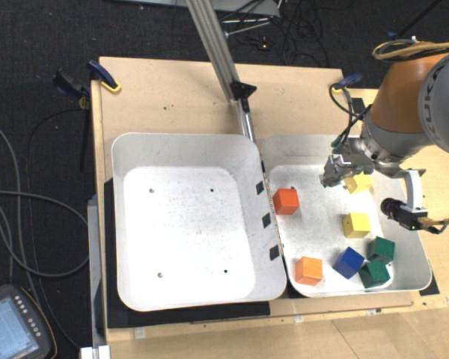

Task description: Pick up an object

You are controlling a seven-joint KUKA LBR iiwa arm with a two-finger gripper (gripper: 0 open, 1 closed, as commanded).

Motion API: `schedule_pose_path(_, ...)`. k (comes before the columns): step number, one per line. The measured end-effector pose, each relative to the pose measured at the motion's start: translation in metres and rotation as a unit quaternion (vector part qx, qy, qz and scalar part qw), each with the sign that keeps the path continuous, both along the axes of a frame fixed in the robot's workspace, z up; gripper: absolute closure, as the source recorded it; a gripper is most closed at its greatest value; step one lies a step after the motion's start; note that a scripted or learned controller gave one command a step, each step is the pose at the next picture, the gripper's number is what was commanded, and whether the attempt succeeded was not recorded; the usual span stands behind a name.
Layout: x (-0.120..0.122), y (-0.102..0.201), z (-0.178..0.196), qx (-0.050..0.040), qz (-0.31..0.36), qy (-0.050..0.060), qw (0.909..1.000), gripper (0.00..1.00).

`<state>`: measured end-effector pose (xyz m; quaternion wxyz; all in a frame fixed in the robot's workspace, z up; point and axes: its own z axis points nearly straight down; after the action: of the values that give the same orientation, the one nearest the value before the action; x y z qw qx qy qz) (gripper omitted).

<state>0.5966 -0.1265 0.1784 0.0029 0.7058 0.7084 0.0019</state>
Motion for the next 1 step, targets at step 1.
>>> schedule_pose_path(1,0.0013,0.0001,0.0355,0.0001,0.000,0.001,1.0000,1.00)
